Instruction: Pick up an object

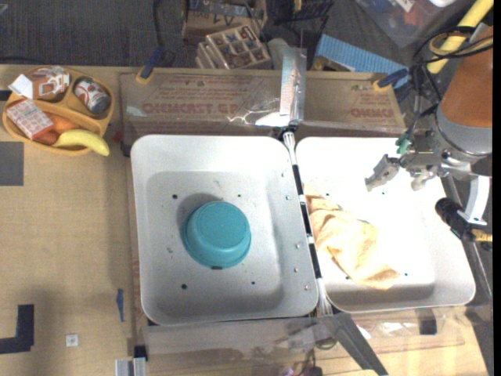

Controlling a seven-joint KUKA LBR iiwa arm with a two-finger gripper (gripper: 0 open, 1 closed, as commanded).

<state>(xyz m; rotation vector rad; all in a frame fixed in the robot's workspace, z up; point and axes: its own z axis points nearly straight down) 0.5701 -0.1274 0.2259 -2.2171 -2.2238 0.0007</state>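
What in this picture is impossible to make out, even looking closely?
- Hand: small and blurred in the camera view; whether it grips anything is unclear.
- Yellow cloth: crumpled, so anything beneath is hidden.
- Teal bowl: upside down, inside unseen.
- Arm: cut off by the right edge.

Bright, even overhead light. Right bin [438, 233] badly overexposed, floor blown to flat white w/ almost no wall detail; yellow cloth [352, 245] in it looks washed out. Left bin [156, 210] greyer, soft shading along its walls, faint shadow under teal bowl [218, 233]. Background clutter up top dim. Whole pic slightly soft, grainy, esp. arm at rt edge.
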